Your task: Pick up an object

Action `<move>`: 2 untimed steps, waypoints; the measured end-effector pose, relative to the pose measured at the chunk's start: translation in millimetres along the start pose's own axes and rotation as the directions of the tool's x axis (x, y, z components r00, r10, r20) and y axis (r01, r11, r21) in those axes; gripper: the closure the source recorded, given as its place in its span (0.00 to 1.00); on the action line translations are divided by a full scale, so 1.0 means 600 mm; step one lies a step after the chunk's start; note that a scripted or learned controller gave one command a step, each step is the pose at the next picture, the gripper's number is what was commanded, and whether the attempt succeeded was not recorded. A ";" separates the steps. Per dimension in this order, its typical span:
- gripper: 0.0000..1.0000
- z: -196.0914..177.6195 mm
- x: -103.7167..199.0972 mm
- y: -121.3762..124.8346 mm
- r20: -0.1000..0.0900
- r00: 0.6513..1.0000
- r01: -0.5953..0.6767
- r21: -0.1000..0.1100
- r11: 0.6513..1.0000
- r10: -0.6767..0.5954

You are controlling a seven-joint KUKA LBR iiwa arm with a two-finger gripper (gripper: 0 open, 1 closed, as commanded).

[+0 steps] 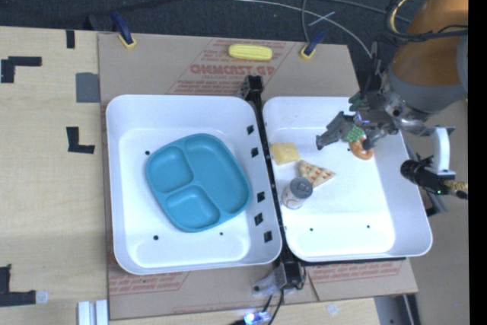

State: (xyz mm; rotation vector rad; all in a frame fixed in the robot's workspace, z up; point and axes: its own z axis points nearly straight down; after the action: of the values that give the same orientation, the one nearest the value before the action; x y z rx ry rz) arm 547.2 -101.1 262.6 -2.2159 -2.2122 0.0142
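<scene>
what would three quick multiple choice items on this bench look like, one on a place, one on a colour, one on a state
1. Where does the divided plate lie?
A. in the left bin
B. in the right bin
C. on the cardboard behind the bins

2. What colour is the corn cob lying behind the bins?
A. red
B. yellow
C. blue

3. How does the gripper stand to the right bin?
A. parked over the left bin
B. off the bench altogether
C. over the right bin, at an orange and green item

Answers:
1 A, the blue plate sits inside the left bin.
2 B, the cob is plainly yellow against the brown cardboard.
3 C, the gripper is above the right bin's upper right part, right by that small item.
</scene>
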 end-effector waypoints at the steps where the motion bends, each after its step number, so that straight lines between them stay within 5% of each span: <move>1: 0.00 -0.011 0.000 0.003 0.001 1.000 0.003 -0.012 1.000 -0.003; 2: 0.00 0.064 0.002 0.012 0.001 1.000 0.002 -0.008 1.000 -0.002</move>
State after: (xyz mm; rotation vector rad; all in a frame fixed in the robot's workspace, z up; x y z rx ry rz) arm 553.9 -100.1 224.0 -2.2180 -2.2198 0.0068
